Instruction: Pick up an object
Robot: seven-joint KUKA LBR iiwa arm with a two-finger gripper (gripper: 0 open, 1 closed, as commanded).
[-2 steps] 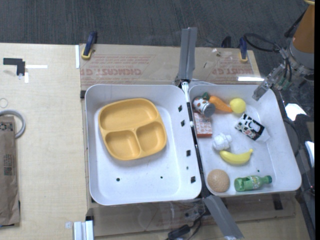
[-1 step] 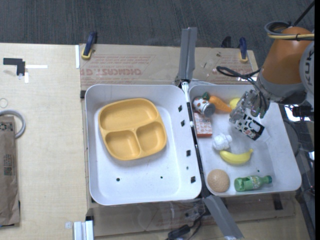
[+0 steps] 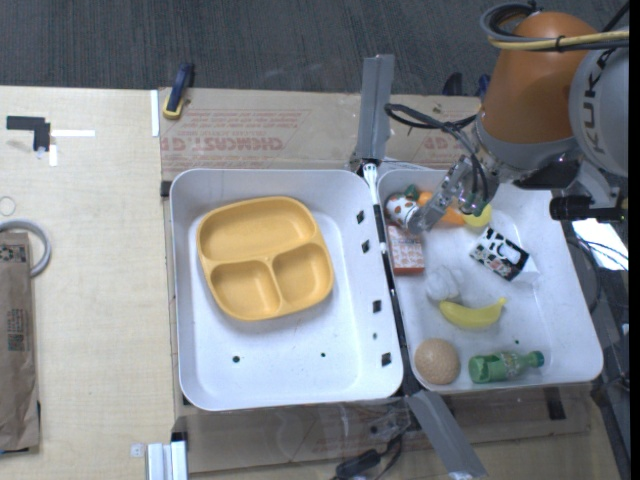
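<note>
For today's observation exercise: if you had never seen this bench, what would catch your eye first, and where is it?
The big yellow tray with three compartments dominates the left bin. Next comes the arm's orange band at the upper right, with the gripper low over the clutter at the right bin's far end. Nearer the front lie a banana, a tan ball and a green bottle.

— What stands on the bench (image 3: 80,268)?
— Two white bins, touching side by side: the left bin (image 3: 200,368) and, at its 3 o'clock, the right bin (image 3: 575,308).
— Anything else?
— A blue-yellow tool (image 3: 179,90) at 12 o'clock and a brown packet (image 3: 18,338) at 9 o'clock.
</note>
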